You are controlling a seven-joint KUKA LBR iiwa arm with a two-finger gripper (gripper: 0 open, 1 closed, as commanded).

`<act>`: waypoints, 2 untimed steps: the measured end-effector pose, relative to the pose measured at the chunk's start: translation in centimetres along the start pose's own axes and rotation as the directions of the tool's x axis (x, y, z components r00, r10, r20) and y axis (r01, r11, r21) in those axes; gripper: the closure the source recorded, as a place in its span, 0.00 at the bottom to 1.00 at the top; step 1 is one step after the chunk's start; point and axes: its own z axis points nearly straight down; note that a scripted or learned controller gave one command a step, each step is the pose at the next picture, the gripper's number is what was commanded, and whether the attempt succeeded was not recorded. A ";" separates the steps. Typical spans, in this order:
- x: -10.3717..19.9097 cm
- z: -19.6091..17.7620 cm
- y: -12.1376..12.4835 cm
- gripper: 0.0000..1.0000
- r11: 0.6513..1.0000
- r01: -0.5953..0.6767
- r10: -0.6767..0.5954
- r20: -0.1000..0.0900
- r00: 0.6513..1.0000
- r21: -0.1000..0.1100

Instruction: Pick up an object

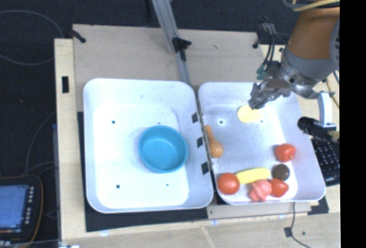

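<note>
A: What sits nearest in the right bin (pixel 303 181)?

B: A red ball (pixel 229 183), a yellow banana (pixel 253 175), pink and red bits, a brown ball (pixel 280 172). The left bin holds 1 blue bowl (pixel 163 148).

A: And farther back?

B: A pale yellow disc (pixel 248 115), lying flat. The gripper (pixel 258 101) hangs just above its far edge.

A: Are the jaws open?

B: I cannot tell; it's too dark and small. It should probably center over the disc, then go straight down.

End effector (pixel 258 102) covers edge of pale yellow disc (pixel 249 115); finger state unclear.
</note>
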 end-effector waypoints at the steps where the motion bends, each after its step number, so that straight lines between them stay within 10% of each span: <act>1: 4.7 1.1 1.6 1.00 1.000 0.000 0.000 0.000 1.000 0.000; 2: 9.6 2.7 2.1 1.00 1.000 -0.001 0.001 0.000 1.000 0.006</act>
